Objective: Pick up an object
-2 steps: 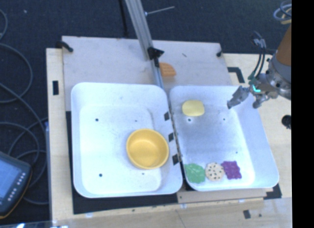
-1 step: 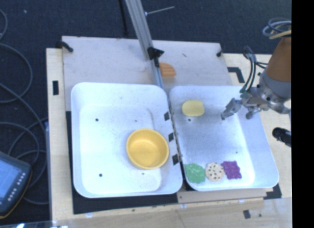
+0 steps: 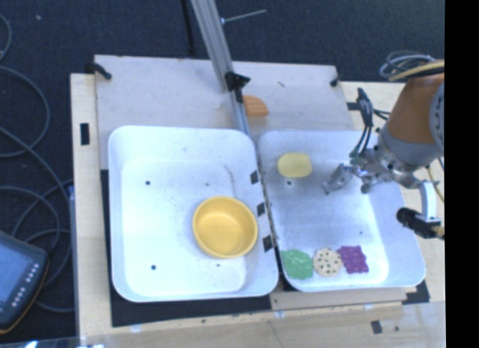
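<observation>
Because the yellow piece (image 3: pixel 294 165) looks small, rounded and probably light and smooth, take it across its width, low on the sides. It lies at 11 o'clock in the right bin (image 3: pixel 389 223), just at 9 o'clock of the claw (image 3: pixel 349 176), whose opening cannot be told. At 6 o'clock sit a green piece (image 3: pixel 298 263), a cookie (image 3: pixel 327 262) and a purple piece (image 3: pixel 353 259). The left bin (image 3: pixel 142 189) holds a yellow bowl (image 3: pixel 224 226).

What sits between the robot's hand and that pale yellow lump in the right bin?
Nothing visible does. The hand hangs over the right bin, and only bare white floor lies between it and the yellow lump. The green, spotted and purple pieces lie along the bin's near edge, off that path.
</observation>
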